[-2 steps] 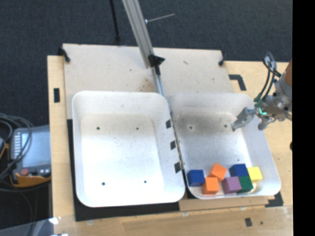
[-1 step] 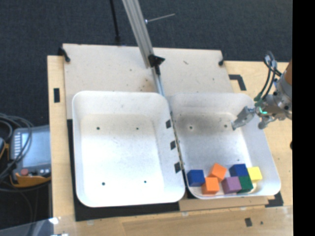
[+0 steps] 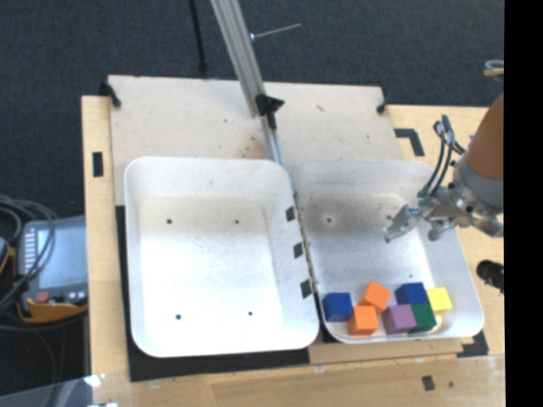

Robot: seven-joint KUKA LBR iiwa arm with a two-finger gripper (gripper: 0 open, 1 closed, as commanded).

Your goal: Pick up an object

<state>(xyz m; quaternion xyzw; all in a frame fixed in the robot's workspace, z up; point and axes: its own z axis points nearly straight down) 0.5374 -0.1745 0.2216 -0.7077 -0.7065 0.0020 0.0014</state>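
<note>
Several small coloured blocks lie huddled at the near end of the right bin (image 3: pixel 356 176): a blue block (image 3: pixel 338 305), two orange blocks (image 3: pixel 377 295) (image 3: pixel 364 319), a purple block (image 3: pixel 399 318), a green block (image 3: pixel 424 316), a second blue block (image 3: pixel 412 294) and a yellow block (image 3: pixel 439 299). My gripper (image 3: pixel 416 230) hangs over the right side of that bin, farther back than the blocks and apart from them. It is open, with nothing between its fingers.
The left bin (image 3: pixel 136 227) sits beside the right one, their rims meeting along a row of black clips (image 3: pixel 299 248). A slanted aluminium post (image 3: pixel 242 49) rises behind the bins. A pendant with cables (image 3: pixel 47 261) lies off the bench's left.
</note>
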